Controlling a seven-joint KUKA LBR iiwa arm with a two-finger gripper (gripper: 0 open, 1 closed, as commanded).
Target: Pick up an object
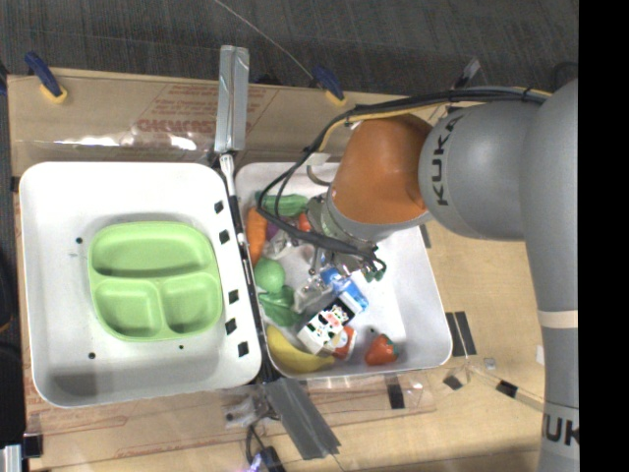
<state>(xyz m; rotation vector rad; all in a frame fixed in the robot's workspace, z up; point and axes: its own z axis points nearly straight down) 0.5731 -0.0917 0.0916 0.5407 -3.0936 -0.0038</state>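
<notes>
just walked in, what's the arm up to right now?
The KUKA arm is reaching into the right bin, its gripper down among a pile of toy food: a banana, a carrot, green pieces and a small red item. From this view it's unclear whether anything is between its fingers. The left bin holds a green divided tray, with nothing in its compartments.
</notes>
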